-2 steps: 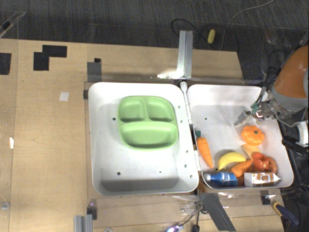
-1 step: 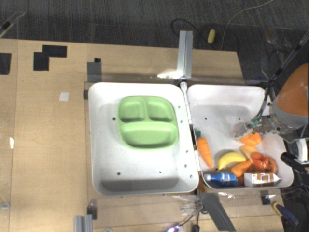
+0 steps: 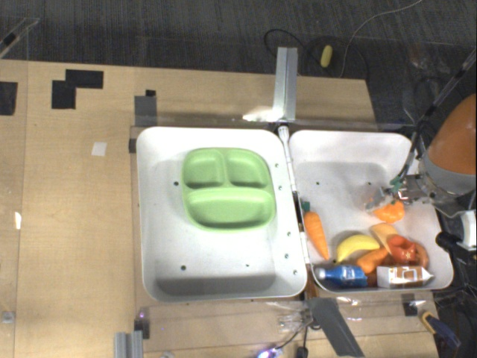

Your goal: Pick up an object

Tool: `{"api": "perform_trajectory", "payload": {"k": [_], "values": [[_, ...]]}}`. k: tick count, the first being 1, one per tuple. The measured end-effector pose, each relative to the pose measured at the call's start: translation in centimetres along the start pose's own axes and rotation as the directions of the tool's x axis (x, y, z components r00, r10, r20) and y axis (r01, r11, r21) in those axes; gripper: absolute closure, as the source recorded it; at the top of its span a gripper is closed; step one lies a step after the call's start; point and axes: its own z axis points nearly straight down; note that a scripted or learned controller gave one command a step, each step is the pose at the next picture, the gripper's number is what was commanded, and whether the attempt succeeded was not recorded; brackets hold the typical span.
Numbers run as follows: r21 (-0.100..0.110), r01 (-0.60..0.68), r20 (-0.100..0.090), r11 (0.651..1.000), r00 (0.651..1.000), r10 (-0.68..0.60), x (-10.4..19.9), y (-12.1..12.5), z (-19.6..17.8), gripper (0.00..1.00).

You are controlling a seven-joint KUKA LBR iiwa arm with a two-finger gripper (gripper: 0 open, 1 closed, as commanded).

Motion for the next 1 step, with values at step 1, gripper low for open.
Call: {"api": "perform_trajectory", "payload": {"k": [1], "values": [[0.012,0.029,-0.004,1.0,1.0,-0.029,7.15,-2.63,-10.32,1.0]]}}
